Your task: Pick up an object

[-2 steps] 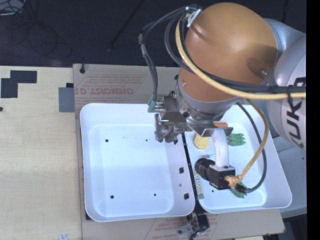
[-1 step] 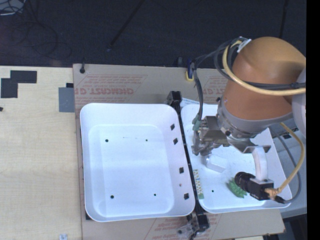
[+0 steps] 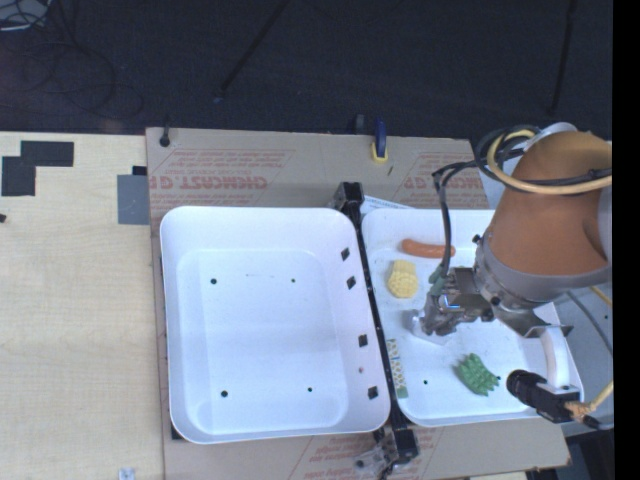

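— Yellow object (image 3: 402,279): is the end effector (image 3: 437,318) touching it?

— No. The end effector is hanging low over the floor of the right-hand bin (image 3: 520,415), just beside the yellow object on its near side, and a strip of white floor is showing between them.

— Is it spread, pressed together, or pinching something?

— I cannot tell. Its metal parts are blurring into one bright clump from this angle.

— What else is lying around it?

— An orange stick-shaped object (image 3: 428,249) is lying crosswise beyond the yellow object, close to the bin's far wall. A green knobbly object (image 3: 477,374) is sitting toward the near wall, to the camera's right of the end effector and apart from it. All three are resting on the same bin floor.

— And the arm (image 3: 555,208)?

— It is reaching in from the camera's right. Its orange band is looming over the right part of that bin and covering some of the floor.

— What is sitting beyond that bin?

— The left-hand bin (image 3: 185,368) is sitting right alongside it, with small black clips (image 3: 351,281) running down the shared edge. Both bins are resting on a cardboard sheet (image 3: 260,168), and a blue clamp (image 3: 380,140) is gripping the sheet's far edge. The sheet is lying on a pale wooden tabletop (image 3: 70,348), where black and grey patches (image 3: 45,163) are showing at the far left.
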`<state>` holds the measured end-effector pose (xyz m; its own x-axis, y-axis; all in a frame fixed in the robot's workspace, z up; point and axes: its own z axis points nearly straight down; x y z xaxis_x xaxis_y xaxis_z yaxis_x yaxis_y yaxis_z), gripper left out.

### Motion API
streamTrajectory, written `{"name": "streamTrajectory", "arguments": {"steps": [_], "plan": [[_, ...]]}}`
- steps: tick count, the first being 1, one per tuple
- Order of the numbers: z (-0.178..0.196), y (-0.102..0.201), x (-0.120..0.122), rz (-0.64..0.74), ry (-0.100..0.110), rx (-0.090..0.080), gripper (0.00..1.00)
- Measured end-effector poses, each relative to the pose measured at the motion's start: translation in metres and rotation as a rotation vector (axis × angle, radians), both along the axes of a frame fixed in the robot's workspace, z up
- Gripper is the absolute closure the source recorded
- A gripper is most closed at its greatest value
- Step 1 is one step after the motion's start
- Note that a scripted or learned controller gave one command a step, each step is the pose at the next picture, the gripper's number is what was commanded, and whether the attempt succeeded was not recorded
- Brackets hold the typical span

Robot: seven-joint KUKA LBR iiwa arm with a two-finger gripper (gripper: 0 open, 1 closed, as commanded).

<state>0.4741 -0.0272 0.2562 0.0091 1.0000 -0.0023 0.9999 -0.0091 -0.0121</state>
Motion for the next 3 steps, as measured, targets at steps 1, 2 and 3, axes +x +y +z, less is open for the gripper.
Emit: {"name": "streamTrajectory", "arguments": {"steps": [1, 2, 3], "plan": [[-0.070, -0.084, -0.001, 0.000, -0.001, 0.001, 1.00], [0.000, 0.014, 0.003, 0.020, -0.015, 0.005, 1.00], [0.005, -0.103, 0.000, -0.001, -0.010, -0.003, 1.00]]}}
